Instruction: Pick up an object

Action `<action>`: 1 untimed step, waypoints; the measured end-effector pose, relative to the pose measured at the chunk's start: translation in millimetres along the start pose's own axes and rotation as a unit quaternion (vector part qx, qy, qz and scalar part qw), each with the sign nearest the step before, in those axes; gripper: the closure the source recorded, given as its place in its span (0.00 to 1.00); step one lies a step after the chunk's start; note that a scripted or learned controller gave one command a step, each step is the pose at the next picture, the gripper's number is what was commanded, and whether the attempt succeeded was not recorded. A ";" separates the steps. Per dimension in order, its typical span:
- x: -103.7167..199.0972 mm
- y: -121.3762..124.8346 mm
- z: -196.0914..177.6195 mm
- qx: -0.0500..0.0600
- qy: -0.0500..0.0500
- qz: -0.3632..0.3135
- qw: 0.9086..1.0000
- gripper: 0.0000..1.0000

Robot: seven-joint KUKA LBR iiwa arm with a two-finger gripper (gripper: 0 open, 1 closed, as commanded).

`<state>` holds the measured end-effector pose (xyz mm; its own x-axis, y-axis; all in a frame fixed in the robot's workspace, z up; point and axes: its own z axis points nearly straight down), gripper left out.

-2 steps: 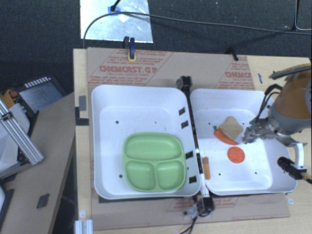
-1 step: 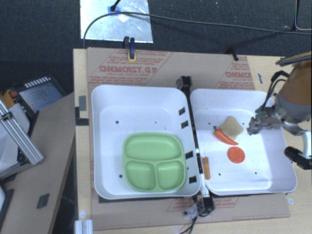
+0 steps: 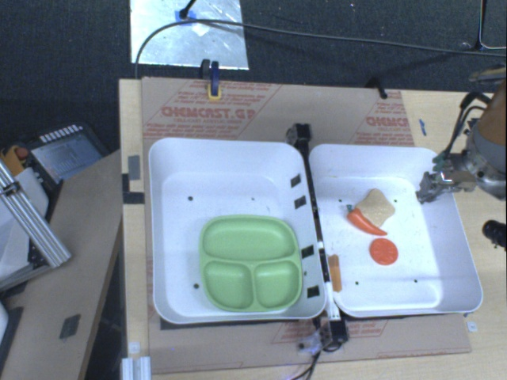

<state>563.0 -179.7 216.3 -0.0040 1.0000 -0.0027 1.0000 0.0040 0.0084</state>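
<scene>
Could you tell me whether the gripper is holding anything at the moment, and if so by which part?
Nothing is held. The gripper sits at the right bin's far right rim, apart from the carrot.

The grey arm with an orange band (image 3: 489,137) is cut off by the frame's right edge, so little beyond its wrist shows. Its small metal two-finger gripper (image 3: 428,186) is too small and blurred to read. Just below and left of it, the tan bread-like block (image 3: 376,207) hides part of the orange carrot-shaped toy (image 3: 366,222).
</scene>
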 end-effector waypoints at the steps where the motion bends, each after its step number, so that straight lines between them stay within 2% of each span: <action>1: -0.5 1.6 -25.6 0.002 0.001 0.000 1.000 1.00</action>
<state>564.3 -180.1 242.0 -0.0044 1.0000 -0.0017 1.0000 0.0044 0.0052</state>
